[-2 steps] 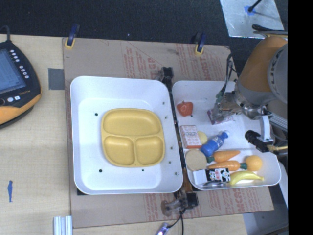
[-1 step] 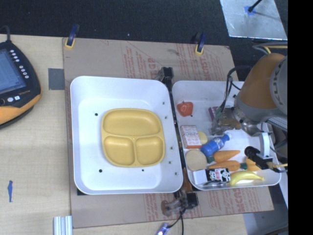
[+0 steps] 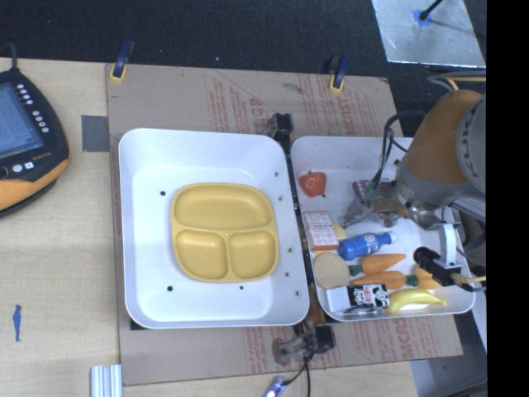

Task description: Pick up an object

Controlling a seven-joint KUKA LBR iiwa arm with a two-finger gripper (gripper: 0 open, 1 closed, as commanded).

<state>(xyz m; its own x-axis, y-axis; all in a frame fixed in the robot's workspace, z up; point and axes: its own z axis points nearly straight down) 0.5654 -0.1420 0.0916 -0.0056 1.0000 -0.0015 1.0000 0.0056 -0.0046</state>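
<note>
Two shallow white bins (image 3: 132, 222) sit side by side on my tabletop; the left one holds a smooth yellow three-compartment tray (image 3: 224, 230). My pincer (image 3: 369, 203) hangs low over the right bin, perhaps grazing something dark, just above a glossy blue bottle (image 3: 364, 245), tapered orange carrots (image 3: 382, 264) and a curved banana (image 3: 416, 302).

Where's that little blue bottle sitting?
The blue bottle lies on its side in the right bin, just above the carrot and right of the pink box.
</note>
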